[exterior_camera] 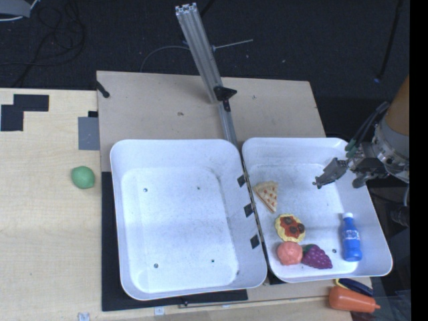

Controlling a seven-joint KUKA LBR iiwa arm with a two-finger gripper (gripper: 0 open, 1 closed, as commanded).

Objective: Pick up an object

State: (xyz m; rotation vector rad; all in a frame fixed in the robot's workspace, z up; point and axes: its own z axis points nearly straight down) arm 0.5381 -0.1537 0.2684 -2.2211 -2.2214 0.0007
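The right bin (304,154) holds a pizza slice (267,196), a round yellow-and-red tart (290,227), a pink ball (289,253), purple grapes (317,257) and a blue bottle (349,236). My gripper (340,179) hangs over the upper right part of this bin, above bare floor. It is open, with nothing between its fingers. The bottle lies just below it in the view, and the pizza slice is off to its left.
The left bin (177,212) sits beside the right one, joined by black clips (246,209). A green ball (83,177) rests on the bench left of the bins. An orange object (352,300) lies outside the right bin's front edge. A metal rail (204,55) stands behind.
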